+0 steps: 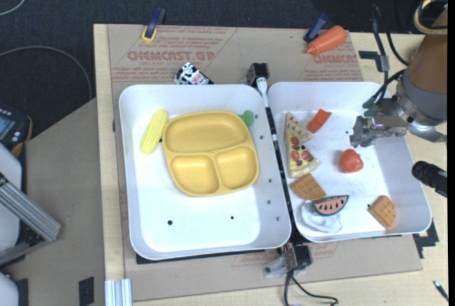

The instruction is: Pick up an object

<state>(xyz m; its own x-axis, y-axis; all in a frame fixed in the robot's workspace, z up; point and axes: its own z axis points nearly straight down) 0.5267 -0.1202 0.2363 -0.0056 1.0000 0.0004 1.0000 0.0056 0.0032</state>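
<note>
Nearest the camera in the right bin (416,187): a watermelon slice (330,205) lying on a white cup or lid (318,220), a waffle-patterned cracker (308,187) and a second waffle piece (382,211). All look like moulded plastic play food, thin and flat. Risk: flat pieces offer little edge for a pinch, and the watermelon slice overlaps the white item, so a descent there may lift or nudge two things at once.

Mid bin: a red tomato-like piece (350,161), rounded and glossy, sits just below the claw (364,132). It is the likeliest target. Whether the claw is spread or closed cannot be told; nothing is visible in it. Risk: a smooth round body may roll or squirt sideways if the descent is off-centre. The pizza slice (298,148) and a small red-orange block (319,119) lie to the left, apart from it.

Left bin (131,176): a yellow three-compartment plate (210,153), hard plastic, with a ribbed corn cob (153,131) beside it and a green piece (247,117) at its far rim. A black clip (257,74) sits where the two bins meet.

Farthest, on the cardboard-covered surface (220,48): a carrot (327,40) and a black-and-white toy (190,75), both outside the bins.
</note>
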